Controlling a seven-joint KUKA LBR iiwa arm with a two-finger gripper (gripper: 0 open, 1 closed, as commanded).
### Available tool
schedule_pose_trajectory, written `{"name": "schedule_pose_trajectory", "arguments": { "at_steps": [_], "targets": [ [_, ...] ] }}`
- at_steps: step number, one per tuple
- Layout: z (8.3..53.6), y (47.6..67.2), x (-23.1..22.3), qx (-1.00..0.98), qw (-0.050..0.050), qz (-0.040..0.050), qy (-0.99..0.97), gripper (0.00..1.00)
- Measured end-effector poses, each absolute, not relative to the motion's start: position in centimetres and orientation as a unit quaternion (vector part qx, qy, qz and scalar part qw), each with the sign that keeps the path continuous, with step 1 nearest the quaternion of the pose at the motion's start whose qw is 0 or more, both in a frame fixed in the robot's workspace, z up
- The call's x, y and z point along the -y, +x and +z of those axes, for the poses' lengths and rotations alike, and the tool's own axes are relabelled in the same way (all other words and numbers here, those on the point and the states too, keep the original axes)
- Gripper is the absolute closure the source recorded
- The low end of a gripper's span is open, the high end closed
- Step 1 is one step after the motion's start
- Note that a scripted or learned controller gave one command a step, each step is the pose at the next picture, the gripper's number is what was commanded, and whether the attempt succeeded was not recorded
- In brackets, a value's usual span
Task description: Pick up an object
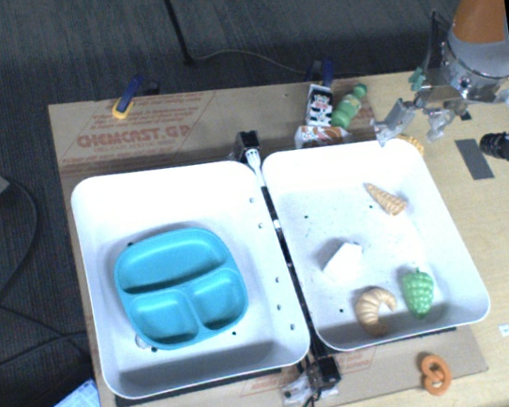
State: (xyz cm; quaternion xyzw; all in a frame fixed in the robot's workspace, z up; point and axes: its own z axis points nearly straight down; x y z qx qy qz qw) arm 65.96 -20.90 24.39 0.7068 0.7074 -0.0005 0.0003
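Observation:
In the right bin (446, 216) lie a tan cone-shaped piece (385, 196) near the back, a white block (341, 257) in the middle, a brown croissant (375, 308) at the front and green grapes (418, 290) beside it. My gripper (410, 124) hangs above the bin's far right corner, off the objects. Its two fingers stand apart with nothing between them.
The left bin (107, 296) holds a blue divided plate (181, 286). Behind the bins on the bench lie a small green bottle (348, 107) and a printed packet (317, 117). An orange ring (436, 373) sits in front of the right bin.

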Motion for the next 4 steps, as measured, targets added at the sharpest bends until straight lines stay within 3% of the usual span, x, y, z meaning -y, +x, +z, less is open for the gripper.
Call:
{"name": "schedule_pose_trajectory", "arguments": {
  "at_steps": [1, 2, 3, 4],
  "targets": [
    [10.4, 65.3, 21.6, -0.709, -0.002, 0.0046, 0.705, 0.0],
    [11.3, 65.2, 21.9, -0.709, 0.001, 0.0013, 0.705, 1.0],
    [11.3, 65.2, 21.6, -0.71, -0.002, 0.0028, 0.704, 0.0],
    [8.8, 62.1, 16.0, -0.707, 0.004, 0.0012, 0.707, 0.0]
  ]
}}
